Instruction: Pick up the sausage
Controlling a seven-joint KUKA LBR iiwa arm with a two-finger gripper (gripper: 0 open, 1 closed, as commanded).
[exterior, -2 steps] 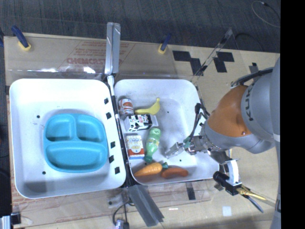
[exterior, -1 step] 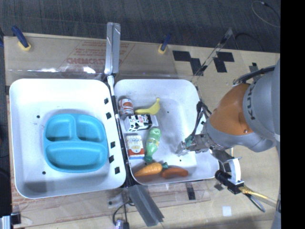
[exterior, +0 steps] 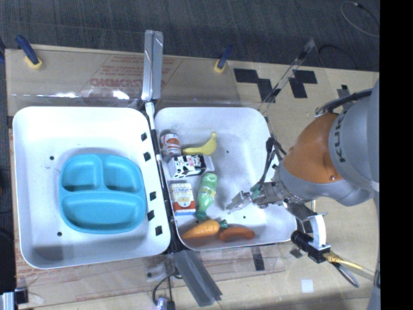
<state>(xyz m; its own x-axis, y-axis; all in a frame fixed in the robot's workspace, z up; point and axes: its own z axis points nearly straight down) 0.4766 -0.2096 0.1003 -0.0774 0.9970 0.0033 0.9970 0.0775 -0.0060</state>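
From my remote station I see two white bins side by side: the left bin point(exterior: 29, 173) holds a blue divided tray point(exterior: 102, 194); the right bin point(exterior: 248, 124) holds the loose items. The sausage point(exterior: 236, 234), a reddish-brown link, lies flat near the bin's front rim at about 6 o'clock from the bin's centre, its left end just beside the leafy end of the carrot point(exterior: 200, 230), which lies at 9 o'clock from it. A green bottle point(exterior: 206, 195) lies tilted at 11 o'clock from the sausage, with a small carton with a red label point(exterior: 183, 196) just beside it to the left. Further back I note a black-and-white patterned carton point(exterior: 188, 165), a banana point(exterior: 201, 146) and a small can point(exterior: 170, 143) against the dividing wall. The gripper point(exterior: 237, 201) sits low over the bin floor at 12 o'clock from the sausage, apart from it, with the grey and orange arm point(exterior: 322, 157) reaching in from 3 o'clock. I cannot tell whether the claw is spread or pressed together; I see nothing pinched in it.
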